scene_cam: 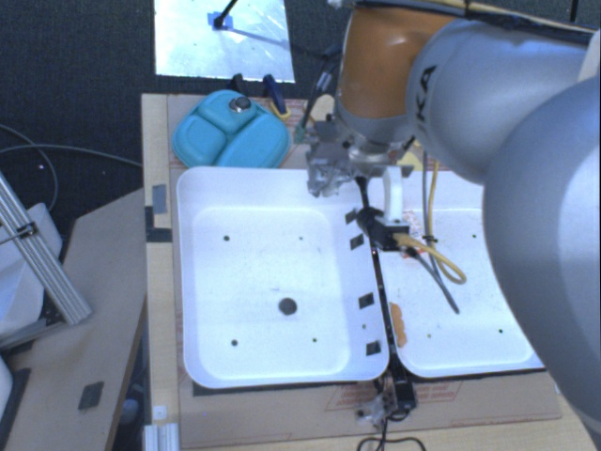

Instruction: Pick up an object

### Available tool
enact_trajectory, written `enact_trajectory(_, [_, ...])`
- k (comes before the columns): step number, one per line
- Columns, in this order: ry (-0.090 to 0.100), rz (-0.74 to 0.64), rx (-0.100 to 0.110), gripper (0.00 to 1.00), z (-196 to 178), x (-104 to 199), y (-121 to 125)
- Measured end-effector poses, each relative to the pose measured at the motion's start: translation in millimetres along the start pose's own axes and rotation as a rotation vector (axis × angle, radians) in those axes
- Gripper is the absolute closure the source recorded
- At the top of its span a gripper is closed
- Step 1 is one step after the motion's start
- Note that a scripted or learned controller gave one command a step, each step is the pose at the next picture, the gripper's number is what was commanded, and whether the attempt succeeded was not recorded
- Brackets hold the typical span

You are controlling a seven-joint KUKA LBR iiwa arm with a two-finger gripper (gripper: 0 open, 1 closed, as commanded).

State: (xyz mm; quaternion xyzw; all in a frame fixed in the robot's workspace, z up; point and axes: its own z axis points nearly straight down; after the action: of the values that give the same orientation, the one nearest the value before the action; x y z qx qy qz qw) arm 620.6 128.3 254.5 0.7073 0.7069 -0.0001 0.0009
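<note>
Camera view looks down on a desk [158,289] carrying two shallow white bins side by side. The grey arm [512,111] reaches in from the right, its orange band [385,45] above the wrist, and fills much of the upper right. The hand [321,184] hangs over the back rim of the left bin [254,271], close to the corner where the two bins meet. How far open it is cannot be told from this angle, and nothing can be seen in its grip.

A small dark round disc [287,305] lies flat on the floor of the left bin, a little towards the front and well apart from the hand. In the right bin [470,332] a small orange piece [397,324] lies just beside the wall next to the left bin, near the front.

Behind the left bin, outside it, a light blue divided tray [232,132] rests on the desk.
</note>
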Motion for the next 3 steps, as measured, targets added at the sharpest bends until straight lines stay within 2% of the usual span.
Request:
enact_trajectory(1, [0.002,-0.006,0.003,1.0,84,30,6])
enact_trajectory(2, [0.0,-0.002,0.014,1.0,122,34,-100])
enact_trajectory(3, [0.005,-0.003,-0.017,1.0,-32,23,-48])
